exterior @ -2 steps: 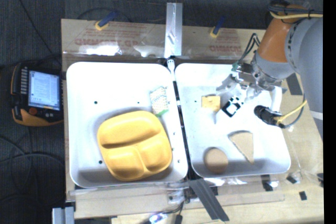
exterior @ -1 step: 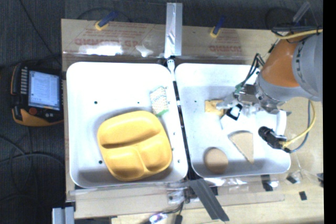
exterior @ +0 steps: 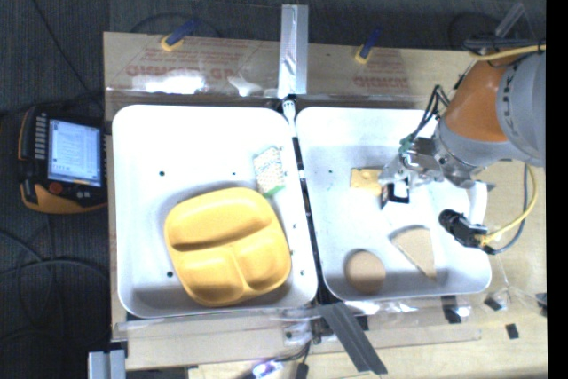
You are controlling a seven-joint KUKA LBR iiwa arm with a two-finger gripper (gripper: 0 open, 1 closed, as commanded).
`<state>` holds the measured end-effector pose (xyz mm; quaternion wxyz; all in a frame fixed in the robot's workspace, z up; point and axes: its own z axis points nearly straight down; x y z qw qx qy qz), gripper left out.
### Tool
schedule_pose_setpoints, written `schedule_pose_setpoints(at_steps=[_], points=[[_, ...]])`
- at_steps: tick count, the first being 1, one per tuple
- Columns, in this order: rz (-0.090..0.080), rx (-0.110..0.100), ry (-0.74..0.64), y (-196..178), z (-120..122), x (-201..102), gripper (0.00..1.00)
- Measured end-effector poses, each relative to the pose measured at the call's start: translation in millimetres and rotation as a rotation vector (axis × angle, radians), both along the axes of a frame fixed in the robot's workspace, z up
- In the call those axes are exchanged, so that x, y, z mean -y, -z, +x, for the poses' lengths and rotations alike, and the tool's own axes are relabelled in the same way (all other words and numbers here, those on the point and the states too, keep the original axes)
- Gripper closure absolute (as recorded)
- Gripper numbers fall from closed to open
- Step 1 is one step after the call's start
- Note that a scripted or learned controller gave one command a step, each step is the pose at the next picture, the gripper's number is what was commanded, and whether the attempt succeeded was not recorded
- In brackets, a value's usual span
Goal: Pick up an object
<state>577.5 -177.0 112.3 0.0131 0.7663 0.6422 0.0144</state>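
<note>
In the right bin [exterior: 337, 133] lie a small yellow square piece [exterior: 362, 178], a tan round object [exterior: 364, 271] near the front wall, and a beige wedge-shaped piece [exterior: 417, 248]. My gripper [exterior: 397, 187] hangs over the right bin, just right of the yellow square and above the wedge. The left bin [exterior: 151, 133] holds a large yellow divided tray [exterior: 228, 242] and a small green-and-white packet [exterior: 269, 168] near the dividing wall.
A metal post [exterior: 294, 49] stands behind the wall between the bins. A handheld pendant with a lit screen [exterior: 64, 157] lies on the floor to the left. Cables [exterior: 510, 226] hang off the arm by the right bin's edge.
</note>
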Motion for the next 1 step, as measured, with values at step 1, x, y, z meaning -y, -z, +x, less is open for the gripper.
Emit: schedule_pose_setpoints(at_steps=[1], points=[[0.001,-0.042,0.079,-98.4,37.3,-67.3,1.0]])
